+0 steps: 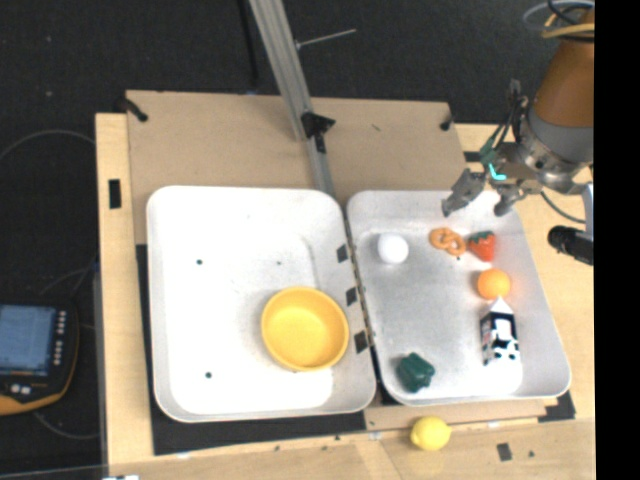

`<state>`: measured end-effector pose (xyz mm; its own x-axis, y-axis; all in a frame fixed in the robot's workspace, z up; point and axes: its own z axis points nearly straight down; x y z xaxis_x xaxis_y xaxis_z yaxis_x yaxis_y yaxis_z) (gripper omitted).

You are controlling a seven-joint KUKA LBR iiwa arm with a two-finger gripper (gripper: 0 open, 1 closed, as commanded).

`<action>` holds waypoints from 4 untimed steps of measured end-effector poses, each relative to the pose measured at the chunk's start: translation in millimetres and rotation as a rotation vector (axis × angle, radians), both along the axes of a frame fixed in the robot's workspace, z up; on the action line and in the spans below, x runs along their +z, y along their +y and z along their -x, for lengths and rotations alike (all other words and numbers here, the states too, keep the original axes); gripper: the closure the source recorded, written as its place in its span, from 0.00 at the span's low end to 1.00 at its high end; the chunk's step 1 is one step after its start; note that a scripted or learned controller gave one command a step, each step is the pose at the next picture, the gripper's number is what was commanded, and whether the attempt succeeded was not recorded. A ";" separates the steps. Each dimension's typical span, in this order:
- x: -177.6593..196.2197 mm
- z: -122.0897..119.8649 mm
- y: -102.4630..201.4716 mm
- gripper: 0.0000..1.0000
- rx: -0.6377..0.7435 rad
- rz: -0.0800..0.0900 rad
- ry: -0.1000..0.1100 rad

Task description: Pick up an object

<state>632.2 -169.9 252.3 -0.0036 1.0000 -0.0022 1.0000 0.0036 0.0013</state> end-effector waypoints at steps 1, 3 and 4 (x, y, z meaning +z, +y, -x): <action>-44.8 2.9 -8.5 0.00 -0.005 0.001 0.004; -147.4 -6.3 -8.1 0.00 -0.003 0.002 -0.001; -133.5 -7.7 -8.9 1.00 -0.004 0.002 -0.006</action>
<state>639.9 -178.9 118.8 0.0005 1.0000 -0.0045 1.0000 -0.0004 0.0073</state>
